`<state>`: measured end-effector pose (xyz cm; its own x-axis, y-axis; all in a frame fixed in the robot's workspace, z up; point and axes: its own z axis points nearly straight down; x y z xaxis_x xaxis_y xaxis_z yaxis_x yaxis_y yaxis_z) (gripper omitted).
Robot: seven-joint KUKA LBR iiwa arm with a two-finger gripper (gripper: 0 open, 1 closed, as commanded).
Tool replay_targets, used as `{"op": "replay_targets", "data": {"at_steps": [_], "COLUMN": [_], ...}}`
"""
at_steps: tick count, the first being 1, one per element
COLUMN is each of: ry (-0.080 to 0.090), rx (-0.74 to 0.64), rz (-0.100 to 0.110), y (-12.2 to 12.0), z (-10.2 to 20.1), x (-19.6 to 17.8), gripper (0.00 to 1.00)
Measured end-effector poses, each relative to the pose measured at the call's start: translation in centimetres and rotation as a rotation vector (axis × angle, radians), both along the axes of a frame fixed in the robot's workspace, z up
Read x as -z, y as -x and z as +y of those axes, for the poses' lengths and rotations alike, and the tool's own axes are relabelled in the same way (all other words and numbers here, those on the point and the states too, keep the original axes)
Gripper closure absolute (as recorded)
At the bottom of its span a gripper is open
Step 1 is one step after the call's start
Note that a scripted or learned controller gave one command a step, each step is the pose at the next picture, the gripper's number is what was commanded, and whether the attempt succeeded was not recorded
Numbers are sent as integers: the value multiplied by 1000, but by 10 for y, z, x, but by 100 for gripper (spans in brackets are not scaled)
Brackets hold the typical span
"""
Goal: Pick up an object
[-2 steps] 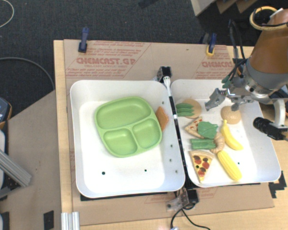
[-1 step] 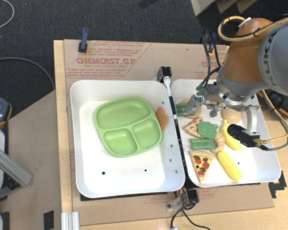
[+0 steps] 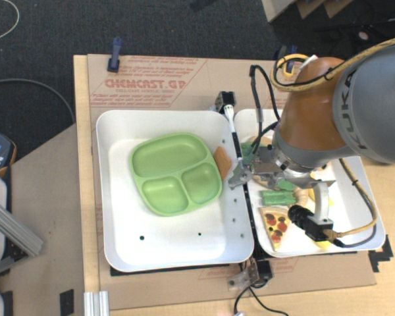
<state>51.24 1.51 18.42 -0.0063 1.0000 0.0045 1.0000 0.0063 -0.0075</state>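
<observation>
Dark carpet surrounds the brown bench (image 3: 145,84), which bears two white bins side by side. From where I sit, the big grey and orange arm (image 3: 329,110) hangs over the right bin (image 3: 362,170) and blocks most of it. Its gripper (image 3: 245,171) sits low at the divider between the bins, and I cannot tell how its jaws stand. A green block (image 3: 278,197) and a pizza slice toy (image 3: 275,226) lie just beside and below it. The left bin (image 3: 118,196) holds a green divided tray (image 3: 176,173), with a small orange piece (image 3: 221,162) at its right edge.
</observation>
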Motion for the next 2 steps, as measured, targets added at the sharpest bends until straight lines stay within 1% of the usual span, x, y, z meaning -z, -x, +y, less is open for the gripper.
{"op": "replay_targets", "data": {"at_steps": [1, 2], "ry": [8, 7], "rx": [8, 5], "rz": [-31, -14], "y": [-64, -62], "z": [-55, -52], "x": [-216, -217], "gripper": [0, 100]}}
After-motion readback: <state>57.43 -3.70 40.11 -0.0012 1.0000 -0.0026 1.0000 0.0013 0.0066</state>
